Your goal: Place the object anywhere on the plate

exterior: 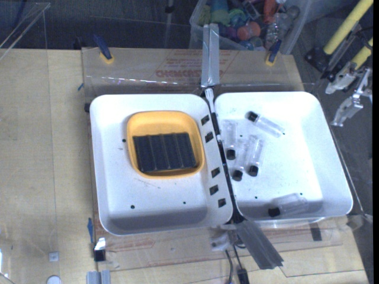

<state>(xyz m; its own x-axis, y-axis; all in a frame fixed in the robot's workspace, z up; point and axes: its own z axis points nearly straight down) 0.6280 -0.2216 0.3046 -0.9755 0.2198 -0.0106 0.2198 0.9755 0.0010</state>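
A dark, flat block with ridges lies in the middle of the yellow plate, and the plate sits in the left white bin. In the right white bin lie a few clear little tubes with black caps. The hand hangs past that bin's right side, away from the plate, and I cannot tell if it is open or closed.

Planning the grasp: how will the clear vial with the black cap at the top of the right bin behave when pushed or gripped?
The clear vial looks cylindrical and lies on its side, so it will probably roll. Its clear, glossy wall suggests it is slippery. It seems light and may skid across the right bin.
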